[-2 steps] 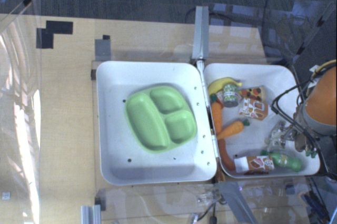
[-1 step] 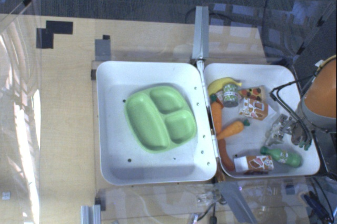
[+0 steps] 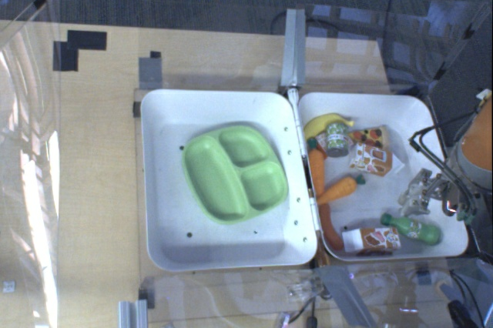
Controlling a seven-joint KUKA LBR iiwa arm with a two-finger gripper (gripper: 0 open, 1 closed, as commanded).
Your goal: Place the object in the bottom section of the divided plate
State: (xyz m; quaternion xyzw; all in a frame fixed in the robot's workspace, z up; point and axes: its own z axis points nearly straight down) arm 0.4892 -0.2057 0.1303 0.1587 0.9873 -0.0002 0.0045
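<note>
In the right bin (image 3: 431, 118) the claw (image 3: 420, 194) hangs low near the right wall, just above the green bottle (image 3: 412, 229); whether it is spread or closed I cannot tell, and nothing is visibly held in it. The green divided plate (image 3: 235, 172) lies in the left bin (image 3: 162, 242) with all 3 sections bare, so by my reading nothing of the task is done: a pick, a carry across and a set-down are all left. Which object is meant is not stated; the candidates all sit in the right bin: a banana (image 3: 327, 122), a small can (image 3: 336, 140), 2 carrots (image 3: 339, 189), a printed packet (image 3: 371, 158), a sauce bottle (image 3: 371, 239) and the green bottle. They lie crowded, several touching, which leaves little room for a clean grasp. The ridge (image 3: 304, 172) between the 2 bins must be cleared on the way over. Around the plate the left bin has open floor on every side, most toward its near edge.
</note>
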